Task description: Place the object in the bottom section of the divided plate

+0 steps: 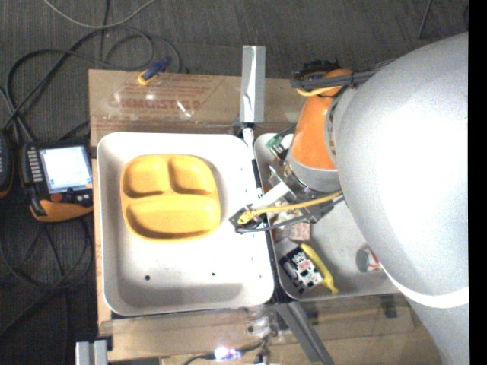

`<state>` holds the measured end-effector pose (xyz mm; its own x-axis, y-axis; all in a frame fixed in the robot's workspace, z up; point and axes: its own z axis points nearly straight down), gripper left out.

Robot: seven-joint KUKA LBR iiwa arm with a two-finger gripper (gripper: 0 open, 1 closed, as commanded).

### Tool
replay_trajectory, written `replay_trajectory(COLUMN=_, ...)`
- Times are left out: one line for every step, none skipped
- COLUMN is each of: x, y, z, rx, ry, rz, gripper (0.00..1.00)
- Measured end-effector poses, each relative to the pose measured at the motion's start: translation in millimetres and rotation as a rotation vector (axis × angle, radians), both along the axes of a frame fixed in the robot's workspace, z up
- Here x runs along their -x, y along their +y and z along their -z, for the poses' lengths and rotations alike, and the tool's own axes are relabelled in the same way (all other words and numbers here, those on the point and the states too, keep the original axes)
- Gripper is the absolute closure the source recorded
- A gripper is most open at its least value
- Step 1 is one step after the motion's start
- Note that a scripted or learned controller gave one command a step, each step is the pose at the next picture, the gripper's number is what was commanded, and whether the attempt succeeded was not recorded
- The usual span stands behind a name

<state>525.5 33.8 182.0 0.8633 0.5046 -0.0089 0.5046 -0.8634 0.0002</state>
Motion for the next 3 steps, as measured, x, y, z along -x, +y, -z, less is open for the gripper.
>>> replay_trajectory(x=2, y=-45, z=0, rx=-0.002, ry=-0.002, rz=-0.06, gripper=1.0)
replay_trajectory(x=2, y=-45, z=0, rx=-0.002, ry=-0.002, rz=-0.06, gripper=0.0)
replay_trajectory(x=29, y=37, z=-7, rx=-0.003, ry=-0.001, rz=0.109, gripper=0.0)
